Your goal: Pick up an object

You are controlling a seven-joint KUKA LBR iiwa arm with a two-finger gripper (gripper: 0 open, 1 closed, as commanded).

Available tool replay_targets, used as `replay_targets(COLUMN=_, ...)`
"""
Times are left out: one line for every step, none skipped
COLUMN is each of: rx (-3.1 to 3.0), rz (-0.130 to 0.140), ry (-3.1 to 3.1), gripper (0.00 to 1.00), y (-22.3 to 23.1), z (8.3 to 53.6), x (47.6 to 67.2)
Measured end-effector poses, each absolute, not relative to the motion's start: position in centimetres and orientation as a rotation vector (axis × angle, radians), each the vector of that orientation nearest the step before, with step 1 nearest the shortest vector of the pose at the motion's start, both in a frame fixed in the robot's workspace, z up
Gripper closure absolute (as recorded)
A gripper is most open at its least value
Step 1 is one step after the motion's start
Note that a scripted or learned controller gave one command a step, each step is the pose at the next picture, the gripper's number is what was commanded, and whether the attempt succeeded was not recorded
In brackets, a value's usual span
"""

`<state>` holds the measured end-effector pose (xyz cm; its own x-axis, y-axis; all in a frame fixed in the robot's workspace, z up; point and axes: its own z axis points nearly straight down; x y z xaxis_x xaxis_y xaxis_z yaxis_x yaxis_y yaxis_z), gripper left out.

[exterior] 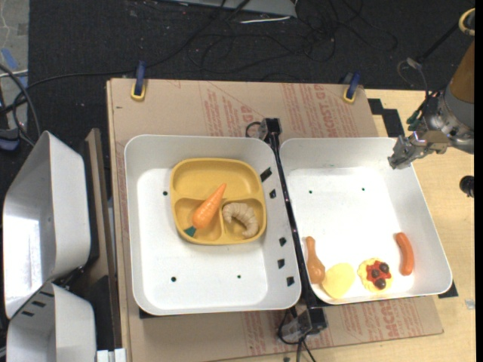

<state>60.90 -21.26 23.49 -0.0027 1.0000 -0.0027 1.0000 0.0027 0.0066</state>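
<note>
Objects for picking lie untouched in both bins, with the gripper (402,154) up at the right bin's (339,194) far right corner.

Nothing is lifted yet, so the whole pick is left, as far as I can judge. A carrot (209,206) and a shrimp (241,218) sit in separate compartments of the yellow plate (215,173) in the left bin (151,225). Along the right bin's near edge lie a drumstick (313,259), a yellow disc (339,279) touching it, a small pizza slice (375,273) and a sausage (405,253), all well apart from the gripper. Whether its fingers are open or closed I cannot tell; the tool reads as a small dark blur over the rim. Most of the arm (460,104) is cut off at the right.
</note>
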Motion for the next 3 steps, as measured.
replay_targets(rx=2.217, rz=0.001, ry=2.222, gripper=1.0, y=-21.3, z=23.8, x=61.0)
replay_targets(rx=2.216, rz=-0.001, ry=2.229, gripper=1.0, y=-16.9, z=23.2, x=60.3)
replay_targets(rx=2.215, rz=0.0, ry=2.232, gripper=1.0, y=-11.3, z=22.1, x=59.3)
